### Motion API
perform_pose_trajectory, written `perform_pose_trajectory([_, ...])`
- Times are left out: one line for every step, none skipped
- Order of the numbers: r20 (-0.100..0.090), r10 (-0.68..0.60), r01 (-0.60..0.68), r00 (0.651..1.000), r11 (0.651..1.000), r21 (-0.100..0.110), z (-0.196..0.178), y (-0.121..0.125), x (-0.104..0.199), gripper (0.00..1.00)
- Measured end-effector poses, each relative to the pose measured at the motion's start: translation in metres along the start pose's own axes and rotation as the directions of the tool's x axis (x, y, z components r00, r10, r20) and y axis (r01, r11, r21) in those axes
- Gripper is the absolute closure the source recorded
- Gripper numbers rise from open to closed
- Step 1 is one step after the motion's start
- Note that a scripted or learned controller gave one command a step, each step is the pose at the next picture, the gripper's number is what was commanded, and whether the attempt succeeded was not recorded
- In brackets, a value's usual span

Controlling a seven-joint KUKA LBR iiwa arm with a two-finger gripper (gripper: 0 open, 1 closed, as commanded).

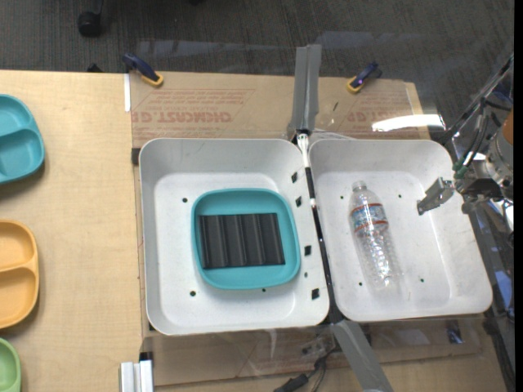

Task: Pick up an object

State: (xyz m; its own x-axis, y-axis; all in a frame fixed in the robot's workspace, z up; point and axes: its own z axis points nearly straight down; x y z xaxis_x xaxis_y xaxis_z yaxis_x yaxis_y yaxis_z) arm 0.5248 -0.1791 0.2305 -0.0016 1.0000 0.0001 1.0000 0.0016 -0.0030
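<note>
A clear plastic water bottle (372, 233) lies on its side in the right bin (458, 292), cap toward the far wall. A teal square dish (243, 239) with a dark ribbed insert sits in the middle of the left bin (163, 300). My gripper (437, 194) hangs over the right side of the right bin, to the right of the bottle and apart from it. Nothing shows in its grasp. The arm behind it runs off the right edge of the view.
Teal (16, 141), orange (12, 272) and green (5, 366) divided plates lie on the wooden table at the far left. Cardboard (212, 109) lies under the bins, held by two clamps (144, 70) (362, 76) at the back.
</note>
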Motion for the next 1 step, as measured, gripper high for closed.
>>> perform_pose_trajectory([0.000, -0.061, 0.061, 0.998, 0.998, -0.002, 0.1295, 0.0110, 0.0581, 0.00])
